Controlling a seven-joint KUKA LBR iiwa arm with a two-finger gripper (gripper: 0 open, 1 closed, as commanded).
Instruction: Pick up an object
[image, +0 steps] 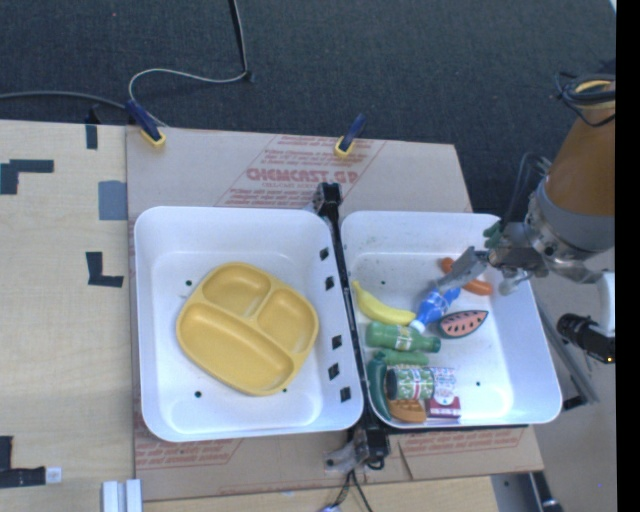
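Your claw (478, 262) sits over the upper right of the right bin (530, 400), low and close to the orange piece (462, 268) beside it; whether its fingers are apart or together you cannot tell from this angle, and nothing is plainly clamped between them.

The pickable things all lie in that right bin: a banana (382, 307) by the divider, a blue bottle (436, 303) slanting up toward the claw, a watermelon slice (463, 323) just right of it, a green bottle (402, 339) below the banana, and a can (410, 382) with a red-and-white packet (445, 392) at the front edge. The left bin (160, 400) carries a yellow tray (247, 327), well away from the arm.

Watch the crowding — the blue bottle touches or nearly touches the banana and the slice; a descent there may pinch two things or nudge one aside. The bottles are round and likely to roll out of a closing grip; the orange piece is small and half hidden, so a close may catch only its edge; and the claw is near the bin's far wall — a drift could strike it.
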